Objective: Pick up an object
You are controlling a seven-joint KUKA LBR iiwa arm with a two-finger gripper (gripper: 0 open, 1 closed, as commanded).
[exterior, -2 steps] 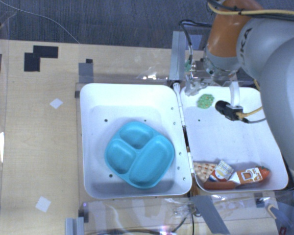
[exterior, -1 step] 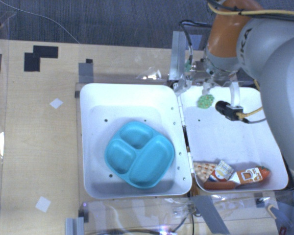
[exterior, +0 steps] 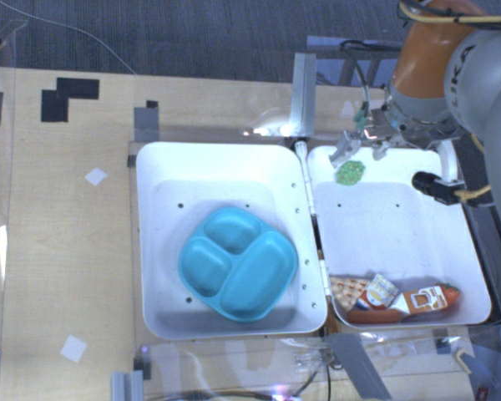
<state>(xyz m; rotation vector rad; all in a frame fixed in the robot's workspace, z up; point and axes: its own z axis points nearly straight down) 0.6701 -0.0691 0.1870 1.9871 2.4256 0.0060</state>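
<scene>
Fingers: gripper (exterior: 351,150) apparently clamped on small green knobbly lump (exterior: 350,172), above right white bin's (exterior: 401,224) far-left corner.
Risk: shallow pinch; lump slips free.

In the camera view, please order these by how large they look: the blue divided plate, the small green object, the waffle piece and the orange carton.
1. Blue divided plate, clearly the largest.
2. Orange carton.
3. Waffle piece, partly hidden, so unsure against the carton.
4. Small green object, about as small as the waffle; I would not rank those two firmly.

We see a sky-blue divided plate (exterior: 238,262) in a white bin (exterior: 163,224) — and a speckled green lump (exterior: 350,172), an orange-and-white carton (exterior: 426,300).
</scene>
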